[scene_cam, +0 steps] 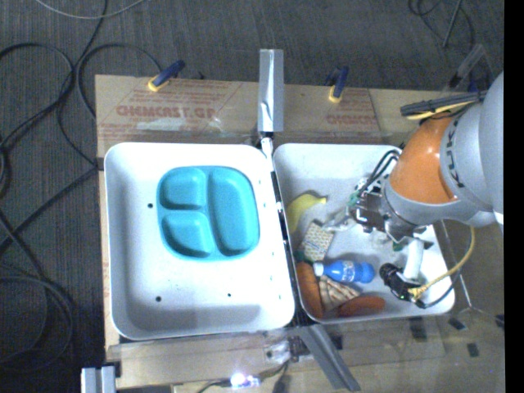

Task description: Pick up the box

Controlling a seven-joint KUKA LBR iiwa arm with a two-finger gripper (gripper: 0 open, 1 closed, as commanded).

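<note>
1. The arm (446,166) reaches in from the right of the frame and bends down over the right bin (360,155). Its wrist hangs above the bin's centre, which is probably why the bin floor there is hidden.
2. The gripper (366,211) sits at centre right of the frame, low over the clutter. Whether it is open or closed, I cannot tell; the wrist hardware blocks it, and nothing visibly sits in its grasp.
3. The box (317,239) appears to be the small tan, patterned item in the left part of the right bin, just left of the gripper. It lies flat on the floor.
4. It is wedged among other things: a banana (303,208) just above it, a bottle (344,271) just below, a carrot (308,285) at lower left, a sausage (360,305) along the bottom wall.
5. Its long axis seems to run top to bottom in the frame, leaning slightly right at the top; blur keeps this uncertain.
6. The left bin (123,244) holds a blue tray (209,211), well apart from the job.
</note>
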